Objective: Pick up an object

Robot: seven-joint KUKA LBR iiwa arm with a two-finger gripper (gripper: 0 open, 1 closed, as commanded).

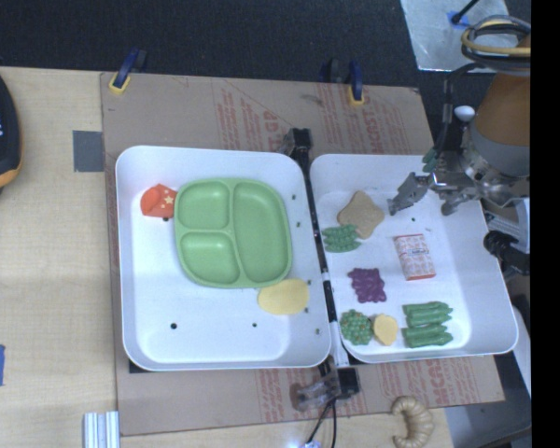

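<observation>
Two white bins, toy food spread across both, claw hung over the far right corner.

The left bin (145, 334) is taken up mostly by one green divided plate (233, 231) with three compartments; one red piece (158, 201) is tucked just beside its far left edge and one yellow piece (284, 297) is set against its near right corner. In the right bin (490, 329) seven things can be counted: a tan bread slice (360, 212), a green leafy bit (341, 239), a purple grape bunch (367, 285), a small pink carton (413, 256), a broccoli floret (356, 327) touching a yellow slice (385, 329), and a green bean bundle (427, 324). The gripper (427, 194) is seen above the bin's far right part with its fingers spread and nothing pinched between them; the bread slice lies nearest to it.
</observation>
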